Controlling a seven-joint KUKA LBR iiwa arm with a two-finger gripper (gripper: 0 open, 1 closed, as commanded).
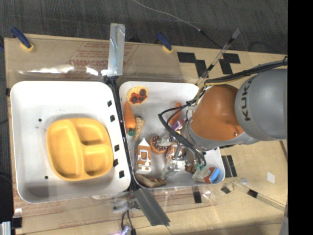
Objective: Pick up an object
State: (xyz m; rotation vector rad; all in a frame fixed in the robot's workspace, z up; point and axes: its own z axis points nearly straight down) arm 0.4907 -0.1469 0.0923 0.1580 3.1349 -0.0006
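The right bin point(161, 88) holds a clutter of small objects: an orange carrot-shaped piece point(129, 117), a round orange and red toy point(137, 95), a white and orange carton point(143, 156), a brown ring-shaped item point(158, 144) and a blue and red item point(211, 174) at the near right. My gripper point(177, 156) reaches down among the objects in the near middle of this bin, below the orange band point(215, 114) of the arm. The wrist and cables cover much of it, and no object shows clearly between its fingers.
The left bin point(29, 106) holds a yellow divided tray point(79, 147). A dark brown object point(150, 181) lies at the right bin's near edge. Black cables point(168, 121) loop off the wrist over the bin. Cardboard and tape surround both bins.
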